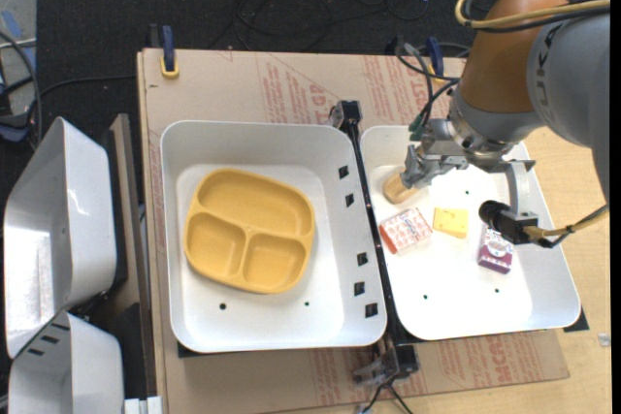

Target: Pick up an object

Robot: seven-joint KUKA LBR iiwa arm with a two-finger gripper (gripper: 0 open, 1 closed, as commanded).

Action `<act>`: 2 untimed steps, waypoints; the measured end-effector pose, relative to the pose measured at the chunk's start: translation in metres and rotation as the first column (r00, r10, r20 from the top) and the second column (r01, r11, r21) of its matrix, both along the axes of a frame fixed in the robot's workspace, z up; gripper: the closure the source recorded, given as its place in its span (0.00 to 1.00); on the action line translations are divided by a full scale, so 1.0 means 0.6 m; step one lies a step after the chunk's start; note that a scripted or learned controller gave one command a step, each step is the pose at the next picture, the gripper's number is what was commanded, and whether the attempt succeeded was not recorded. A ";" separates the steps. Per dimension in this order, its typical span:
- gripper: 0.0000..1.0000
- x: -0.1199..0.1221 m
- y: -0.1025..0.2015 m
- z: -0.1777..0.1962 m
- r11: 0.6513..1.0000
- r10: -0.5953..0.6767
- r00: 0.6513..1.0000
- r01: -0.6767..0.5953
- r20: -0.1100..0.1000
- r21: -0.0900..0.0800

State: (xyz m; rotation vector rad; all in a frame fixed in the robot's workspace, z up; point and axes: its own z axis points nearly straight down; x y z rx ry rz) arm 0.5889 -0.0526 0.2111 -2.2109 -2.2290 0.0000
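**Operator:** Looking from the near edge first, I see the left bin with a yellow divided plate lying flat in it. In the right bin, closest to me, there is a small purple box, then a red and white packet and a yellow block just beside it.

**Colleague:** And the arm?

**Operator:** Farther back. The gripper is low over the far left part of the right bin, directly above a tan piece.

**Colleague:** So which step is this?

**Operator:** I judge it is the descent onto the tan piece, just before the grasp. The piece lies under the tip and shows a little toward the near left side of it.

**Colleague:** Are the fingers open?

**Operator:** I cannot tell; the wrist covers them. I also cannot say they touch the piece. The next move needs a firm closing around it, then a straight lift, otherwise it may slip away.
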 end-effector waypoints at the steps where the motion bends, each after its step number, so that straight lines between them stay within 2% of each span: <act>1: 1.00 0.008 0.080 0.005 1.000 0.000 1.000 0.000 0.001 0.000; 2: 1.00 0.035 0.180 0.002 1.000 0.002 1.000 -0.002 0.002 0.000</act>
